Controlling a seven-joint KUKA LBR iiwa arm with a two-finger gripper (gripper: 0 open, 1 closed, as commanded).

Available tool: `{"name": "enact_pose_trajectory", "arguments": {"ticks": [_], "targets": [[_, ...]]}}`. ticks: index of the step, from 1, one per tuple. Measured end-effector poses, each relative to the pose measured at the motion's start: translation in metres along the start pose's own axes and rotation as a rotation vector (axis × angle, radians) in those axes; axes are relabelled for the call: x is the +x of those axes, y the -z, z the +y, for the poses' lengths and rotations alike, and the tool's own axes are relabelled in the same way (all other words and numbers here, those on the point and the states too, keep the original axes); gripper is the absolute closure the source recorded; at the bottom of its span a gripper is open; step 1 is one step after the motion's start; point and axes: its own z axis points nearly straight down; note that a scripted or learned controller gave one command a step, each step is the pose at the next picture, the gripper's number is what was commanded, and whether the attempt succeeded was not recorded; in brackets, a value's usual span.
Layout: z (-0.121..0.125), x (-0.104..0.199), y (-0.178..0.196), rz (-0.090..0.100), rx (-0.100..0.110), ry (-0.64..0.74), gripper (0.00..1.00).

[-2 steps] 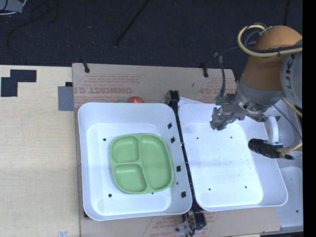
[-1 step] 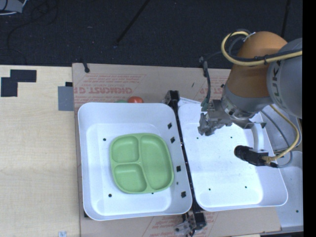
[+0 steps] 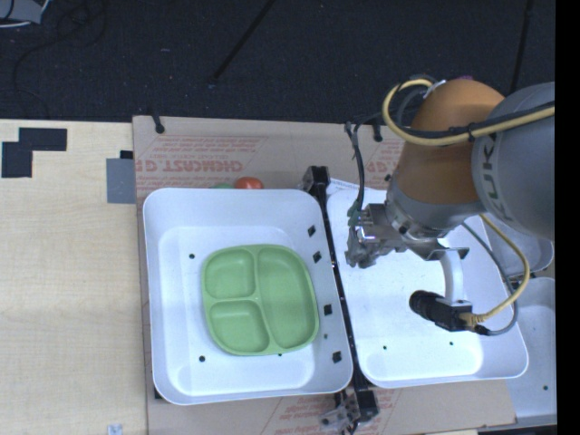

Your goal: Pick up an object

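Tool: the tool [image 3: 362, 243] hangs low over the right bin, just beside the divider between the two bins; its metal parts are a dark cluster seen from above, and I cannot tell how it stands or whether it has hold of anything.
Arm: the grey arm [image 3: 507, 152] with its orange band [image 3: 449, 152] comes in over the right bin's far side, with yellow and black cables looped round the wrist.
Plate: a pale green divided plate [image 3: 260, 298] lies flat in the middle of the left bin, well apart from the tool; it is a rounded square with three compartments, one long one on the side nearer the divider and two smaller ones on the other side.
Left bin: the left bin [image 3: 172, 243] is shallow, white, with small dark marks near the corners of its floor.
Right bin: the right bin [image 3: 408, 361] is shallow and white; a black cylindrical part [image 3: 439, 311] fixed to the arm hangs above its floor.
Behind the left bin: a small red-orange object [image 3: 248, 184] peeks over the far rim, resting on the brown printed board [image 3: 227, 152] that lies on the counter [image 3: 63, 288].
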Motion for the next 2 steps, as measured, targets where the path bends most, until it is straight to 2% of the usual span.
{"name": "enact_pose_trajectory", "arguments": {"ticks": [2], "targets": [[-0.04,0.102,-0.018,0.0,0.0,0.002,1.0]]}}
